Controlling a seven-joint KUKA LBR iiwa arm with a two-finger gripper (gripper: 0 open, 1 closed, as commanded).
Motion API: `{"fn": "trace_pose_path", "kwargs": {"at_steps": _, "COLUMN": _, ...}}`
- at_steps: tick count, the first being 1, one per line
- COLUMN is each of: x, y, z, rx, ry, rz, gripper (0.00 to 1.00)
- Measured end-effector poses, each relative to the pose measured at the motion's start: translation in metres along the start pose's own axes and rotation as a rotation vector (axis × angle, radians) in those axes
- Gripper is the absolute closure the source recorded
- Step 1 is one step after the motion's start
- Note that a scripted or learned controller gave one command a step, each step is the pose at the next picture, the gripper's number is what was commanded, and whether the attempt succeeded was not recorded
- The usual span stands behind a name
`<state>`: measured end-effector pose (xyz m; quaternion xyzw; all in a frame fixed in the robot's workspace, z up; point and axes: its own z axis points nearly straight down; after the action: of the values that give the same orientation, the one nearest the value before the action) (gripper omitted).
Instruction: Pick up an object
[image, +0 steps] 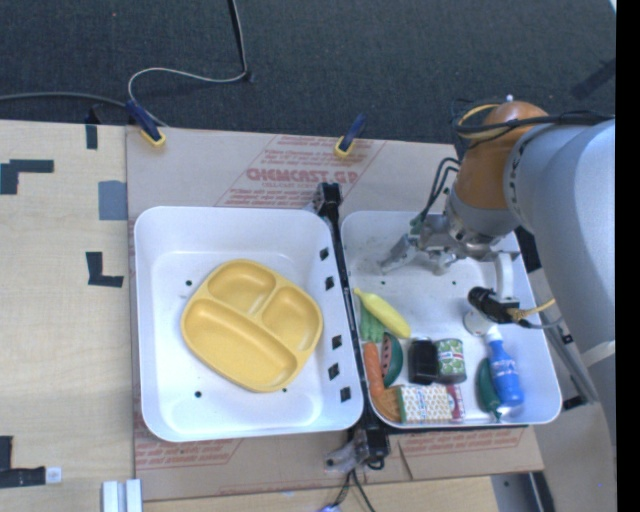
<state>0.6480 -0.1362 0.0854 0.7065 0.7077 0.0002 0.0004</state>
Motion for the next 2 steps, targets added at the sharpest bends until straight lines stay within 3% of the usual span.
{"fn": "trace_pose_path", "kwargs": {"at_steps": 1, "x": 0.0417, "y": -0.0029, "z": 0.0006, "rx": 0.001, "ry": 0.000, "rz": -0.001, "gripper": 0.00}}
{"fn": "trace_pose_path", "kwargs": {"at_steps": 2, "x": 0.0415, "y": -0.0030, "z": -0.0089, "rx": 0.002, "ry": -0.001, "rz": -0.002, "gripper": 1.00}}
